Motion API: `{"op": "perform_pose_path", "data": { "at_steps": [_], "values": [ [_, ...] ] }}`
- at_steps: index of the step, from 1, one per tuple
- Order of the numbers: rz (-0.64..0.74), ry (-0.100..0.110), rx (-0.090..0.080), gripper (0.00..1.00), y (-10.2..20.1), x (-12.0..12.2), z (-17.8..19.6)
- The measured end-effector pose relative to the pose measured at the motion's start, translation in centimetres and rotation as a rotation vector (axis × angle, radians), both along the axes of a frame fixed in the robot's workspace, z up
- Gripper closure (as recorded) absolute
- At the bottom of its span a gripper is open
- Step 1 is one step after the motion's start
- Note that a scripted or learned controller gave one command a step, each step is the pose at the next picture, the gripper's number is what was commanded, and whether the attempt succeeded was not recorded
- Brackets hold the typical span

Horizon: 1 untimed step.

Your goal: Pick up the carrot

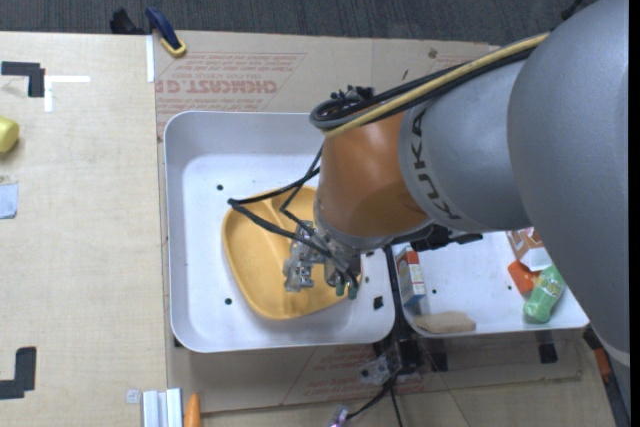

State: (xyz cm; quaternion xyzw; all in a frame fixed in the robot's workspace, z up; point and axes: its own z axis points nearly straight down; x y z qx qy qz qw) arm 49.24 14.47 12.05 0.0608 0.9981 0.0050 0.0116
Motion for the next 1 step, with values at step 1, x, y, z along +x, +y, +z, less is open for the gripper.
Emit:
{"op": "perform_pose_path", "data": {
  "at_steps": [1],
  "values": [
    [-0.264,0.024,-0.007,1.0,1.24,5.52,-0.82]
  ]
}}
